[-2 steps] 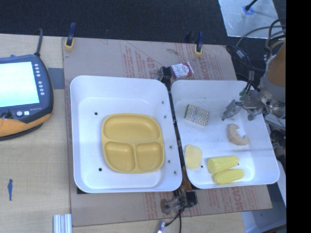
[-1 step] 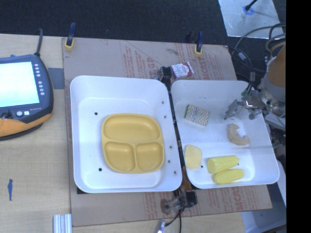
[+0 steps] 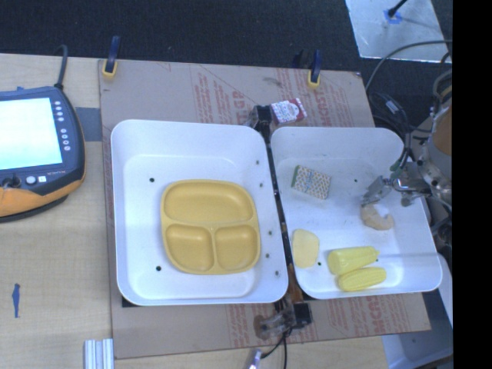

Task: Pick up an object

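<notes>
Lying lengthwise left-right, two corn cobs (image 3: 354,268) near hand (image 3: 377,193).

This is a robotics lab or test cell, not a home. A pale wooden bench (image 3: 54,283) carries a sheet of printed cardboard (image 3: 231,91) held by spring clamps (image 3: 111,58) at about eleven and one o'clock. Two shallow white bins (image 3: 131,167) sit side by side on it. At nine o'clock lies a robot teach pendant (image 3: 34,148) with a lit screen. Cables (image 3: 400,60) trail over dark carpet (image 3: 215,14) at one o'clock, near a taped floor marker (image 3: 393,15).
</notes>
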Controlling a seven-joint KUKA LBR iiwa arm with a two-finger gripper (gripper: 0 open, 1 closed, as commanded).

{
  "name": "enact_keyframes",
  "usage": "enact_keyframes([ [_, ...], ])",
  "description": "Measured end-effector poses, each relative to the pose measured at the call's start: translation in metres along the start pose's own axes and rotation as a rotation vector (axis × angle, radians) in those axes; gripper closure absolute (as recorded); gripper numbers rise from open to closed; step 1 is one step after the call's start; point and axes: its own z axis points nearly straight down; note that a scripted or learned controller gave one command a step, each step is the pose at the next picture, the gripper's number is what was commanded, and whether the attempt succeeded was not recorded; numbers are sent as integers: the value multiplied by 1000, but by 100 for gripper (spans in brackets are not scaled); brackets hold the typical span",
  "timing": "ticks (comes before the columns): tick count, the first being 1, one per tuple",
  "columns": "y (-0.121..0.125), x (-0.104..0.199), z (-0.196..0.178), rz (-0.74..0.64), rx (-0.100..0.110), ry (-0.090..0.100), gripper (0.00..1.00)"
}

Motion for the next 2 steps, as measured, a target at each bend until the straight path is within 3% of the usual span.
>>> enact_keyframes([
  [1, 13, 1, 56, -4, 2, 1, 0],
  [2, 94, 22, 54, 0, -3, 2, 0],
])
